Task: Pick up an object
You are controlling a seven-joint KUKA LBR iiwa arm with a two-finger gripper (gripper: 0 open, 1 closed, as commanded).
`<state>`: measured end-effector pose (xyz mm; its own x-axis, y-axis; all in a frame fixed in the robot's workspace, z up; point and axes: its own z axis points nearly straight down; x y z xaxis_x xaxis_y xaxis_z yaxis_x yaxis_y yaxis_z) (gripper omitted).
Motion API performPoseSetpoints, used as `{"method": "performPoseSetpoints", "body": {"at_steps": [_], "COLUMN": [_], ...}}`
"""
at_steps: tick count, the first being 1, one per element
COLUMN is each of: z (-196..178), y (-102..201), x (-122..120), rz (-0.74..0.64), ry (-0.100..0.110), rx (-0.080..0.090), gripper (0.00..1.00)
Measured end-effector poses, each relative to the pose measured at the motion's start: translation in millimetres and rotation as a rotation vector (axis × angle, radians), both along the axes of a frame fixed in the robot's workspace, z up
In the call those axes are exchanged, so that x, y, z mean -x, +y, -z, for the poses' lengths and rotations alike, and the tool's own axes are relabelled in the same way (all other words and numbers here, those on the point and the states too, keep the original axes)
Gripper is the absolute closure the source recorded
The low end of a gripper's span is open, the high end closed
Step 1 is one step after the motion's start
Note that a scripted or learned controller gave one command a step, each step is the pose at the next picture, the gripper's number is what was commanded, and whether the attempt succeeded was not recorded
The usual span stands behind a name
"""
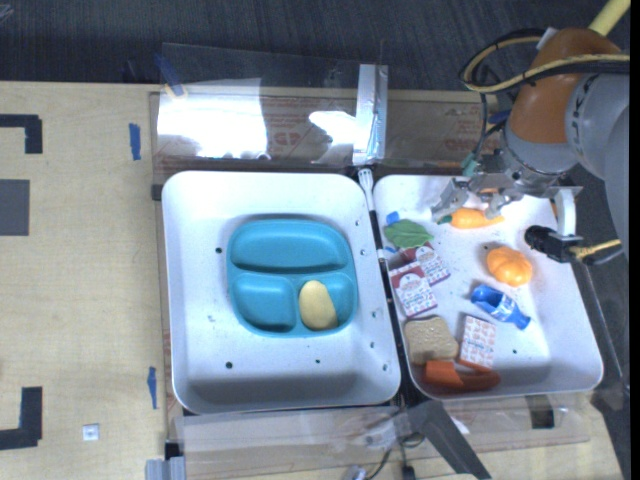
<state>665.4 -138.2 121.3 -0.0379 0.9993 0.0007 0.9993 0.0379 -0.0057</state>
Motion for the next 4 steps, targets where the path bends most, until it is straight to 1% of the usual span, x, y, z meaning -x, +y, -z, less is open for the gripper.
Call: {"method": "performPoseSetpoints", "body": {"at_steps": [1,2,3,4], "z": [34,35,34,34], "y": [-6,-51,-53,-37], "x": [-3,61,128,160], "rz": [-0.044,-0.055,-0.041,-0.196], "ry": [-0.011,-0.007,-0.010,-0.013], "rx": [0.002,0.003,0.002,0.001], "gripper": [0.00,0.00,0.00,0.00]}}
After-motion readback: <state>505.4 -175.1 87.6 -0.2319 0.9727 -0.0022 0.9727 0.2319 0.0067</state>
